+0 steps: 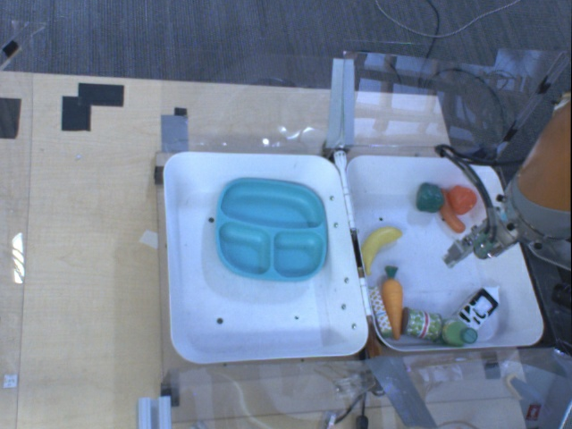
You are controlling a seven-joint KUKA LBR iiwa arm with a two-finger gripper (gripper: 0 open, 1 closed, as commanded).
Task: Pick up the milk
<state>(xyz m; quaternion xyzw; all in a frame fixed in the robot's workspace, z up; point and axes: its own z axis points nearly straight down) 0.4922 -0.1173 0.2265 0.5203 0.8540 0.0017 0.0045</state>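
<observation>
On the wooden surface [89, 266] sit two white bins side by side. Inside the left bin [192, 329] lies a blue plate [271, 229] with three parts. It rests flat near the middle of that bin.

Over in the right bin [407, 181] are the toy foods. The milk [479, 309] is a small white carton with black marks. It lies near the front right corner of this bin, close to the right wall. Just beside it, to the left, lies a green bottle [438, 329] on its side along the front wall. The bottle's green cap almost touches the milk. A carrot [391, 295] with a green top lies to the left of the bottle, near the front left part of the bin. A striped thing [382, 311] lies right beside the carrot, along the left wall. A yellow banana [382, 243] rests a bit further back, near the left wall. Near the back of the bin sit a dark green thing [430, 197] and an orange thing [460, 204], touching each other.

The grey and orange arm [543, 186] comes in from the right side. Its pincer [466, 250] hangs over the right bin, between the orange thing and the milk. It is well apart from the milk and holds nothing. It is too small and blurry to tell if the pincer is spread or closed.
</observation>
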